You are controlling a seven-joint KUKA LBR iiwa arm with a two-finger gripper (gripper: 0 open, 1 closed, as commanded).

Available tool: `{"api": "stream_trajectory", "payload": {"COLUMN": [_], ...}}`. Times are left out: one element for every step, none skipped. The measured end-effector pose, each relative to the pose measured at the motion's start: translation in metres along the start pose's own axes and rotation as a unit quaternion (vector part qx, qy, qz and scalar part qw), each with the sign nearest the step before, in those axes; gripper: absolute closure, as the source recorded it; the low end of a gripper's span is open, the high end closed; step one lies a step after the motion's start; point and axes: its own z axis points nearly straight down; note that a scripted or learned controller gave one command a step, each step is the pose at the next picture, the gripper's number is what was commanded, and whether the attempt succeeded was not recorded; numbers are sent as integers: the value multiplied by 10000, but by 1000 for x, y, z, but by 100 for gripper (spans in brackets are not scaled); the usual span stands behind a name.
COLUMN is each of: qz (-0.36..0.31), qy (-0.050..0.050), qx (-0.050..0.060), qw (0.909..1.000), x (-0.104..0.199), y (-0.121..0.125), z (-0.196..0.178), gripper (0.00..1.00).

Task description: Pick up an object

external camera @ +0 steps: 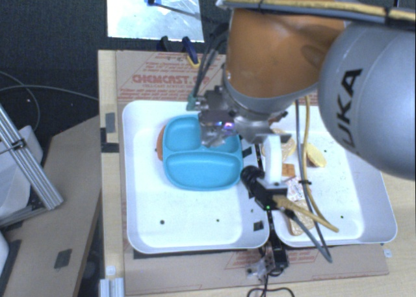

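Note:
A blue divided plate lies in the left white bin, with an orange thing peeking out from under its left edge. My gripper hangs low over the plate's upper right compartment, at or near its surface. The big orange and grey wrist hides most of it. In the right white bin lie a pale yellow piece, a small white packet with red print and a tan flat thing near the front.
The arm covers the upper part of the right bin and the divider between the bins. A cardboard sheet lies under both bins. Aluminium framing stands at the far left, off the bench.

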Motion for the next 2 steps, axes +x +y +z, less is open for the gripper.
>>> {"api": "stream_trajectory", "payload": {"qz": [83,45], "qy": [-59,-29], "qx": [122,-57], "qw": [9999,10000], "x": [-104,-137], "y": [13,82], "z": [169,3], "gripper": [100,100]}}
